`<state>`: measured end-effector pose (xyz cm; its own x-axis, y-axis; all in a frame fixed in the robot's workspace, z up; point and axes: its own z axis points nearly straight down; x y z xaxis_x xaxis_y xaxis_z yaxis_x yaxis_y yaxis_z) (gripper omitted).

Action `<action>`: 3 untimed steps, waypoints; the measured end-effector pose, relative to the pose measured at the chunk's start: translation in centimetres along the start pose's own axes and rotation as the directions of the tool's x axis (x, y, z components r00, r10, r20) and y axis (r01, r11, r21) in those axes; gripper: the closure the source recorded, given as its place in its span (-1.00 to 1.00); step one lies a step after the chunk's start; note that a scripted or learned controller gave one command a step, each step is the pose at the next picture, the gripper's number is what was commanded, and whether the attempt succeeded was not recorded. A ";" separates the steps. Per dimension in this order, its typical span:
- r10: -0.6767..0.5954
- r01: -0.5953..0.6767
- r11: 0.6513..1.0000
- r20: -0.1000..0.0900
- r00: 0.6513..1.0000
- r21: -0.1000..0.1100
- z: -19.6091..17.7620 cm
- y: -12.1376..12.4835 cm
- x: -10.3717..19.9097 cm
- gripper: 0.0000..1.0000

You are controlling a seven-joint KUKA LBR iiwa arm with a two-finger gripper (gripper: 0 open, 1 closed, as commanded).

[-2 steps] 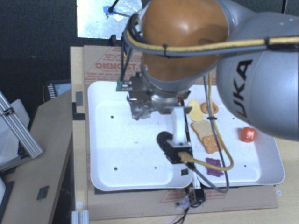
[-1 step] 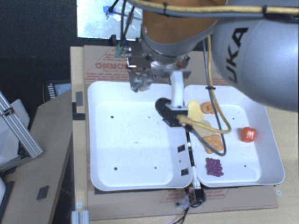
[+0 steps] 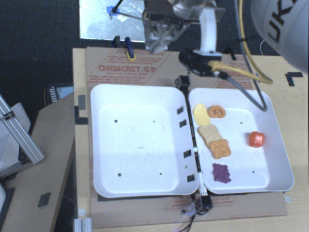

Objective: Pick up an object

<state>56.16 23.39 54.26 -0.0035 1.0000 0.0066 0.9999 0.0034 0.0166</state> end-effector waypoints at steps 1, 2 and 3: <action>-0.002 0.002 1.000 0.005 1.000 0.016 0.6 -4.8 0.1 1.00; 0.002 -0.002 0.999 0.014 1.000 0.032 19.7 -7.2 -0.1 1.00; 0.007 -0.007 1.000 0.003 1.000 0.000 8.3 -0.1 -3.0 1.00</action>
